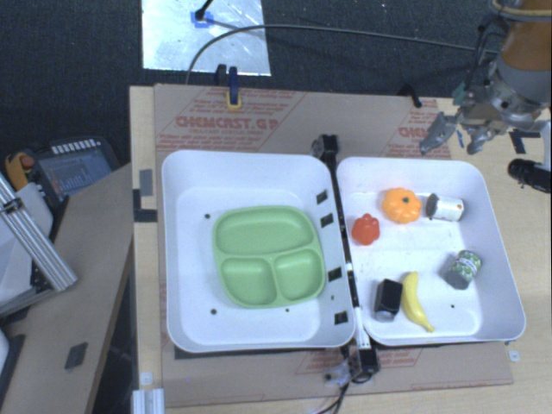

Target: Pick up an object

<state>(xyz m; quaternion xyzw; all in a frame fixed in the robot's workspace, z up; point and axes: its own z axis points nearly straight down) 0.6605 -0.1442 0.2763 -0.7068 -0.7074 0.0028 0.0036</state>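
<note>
Board (259, 121) lettering: "CHEMCAST G9"

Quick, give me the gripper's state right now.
Two-finger gripper: jaws open, holding nothing, hovering above the far edge of the right shallow white bin, apart from the round orange pumpkin-shaped toy.

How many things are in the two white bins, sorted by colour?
Green: 1, the divided plate in the left bin
Orange: 1, the pumpkin-like toy
Red: 1, the small pepper-like toy
Yellow: 1, the banana
Black: 1, the small block
White: 1, the lying can
Grey-green: 1, the other can
Total: 7, with 6 in the right bin
</note>
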